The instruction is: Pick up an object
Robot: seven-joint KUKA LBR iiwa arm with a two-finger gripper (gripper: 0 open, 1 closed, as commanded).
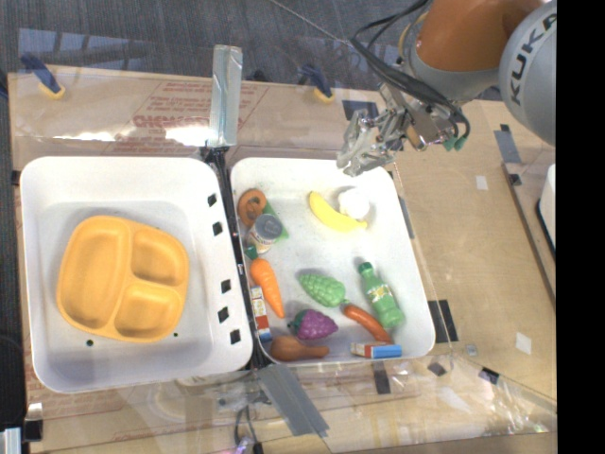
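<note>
Two white bins sit side by side on the bench (pixel 473 244). The left bin (pixel 47 187) carries a yellow divided tray (pixel 123 277). The right bin (pixel 402 253) is crowded: a banana (pixel 333 214) near the top with a small white ball (pixel 355 202) touching it at its 2 o'clock, a brown pretzel (pixel 251 203) and a little can (pixel 266 230) along the left wall, and a carrot (pixel 268 287) just below the can. Toward the middle lies a green bumpy fruit (pixel 321 288), with a purple bunch of grapes (pixel 314 325) at its 6 o'clock and a brown drumstick (pixel 298 350) lower still. A green bottle (pixel 379 296) lies tilted on the right side, a red chili (pixel 365 322) touching its lower end, and a small red, white and blue tube (pixel 377 351) by the bottom wall.

The end effector (pixel 364 145) hangs over the top rim of the right bin, cables trailing back to the arm (pixel 482 22). Nothing sits between its fingers; how wide they stand, I cannot tell. The banana and ball lie just at its 6 o'clock, nearest of all; the rest of the pile is farther down, toward 6 and 7 o'clock.
</note>
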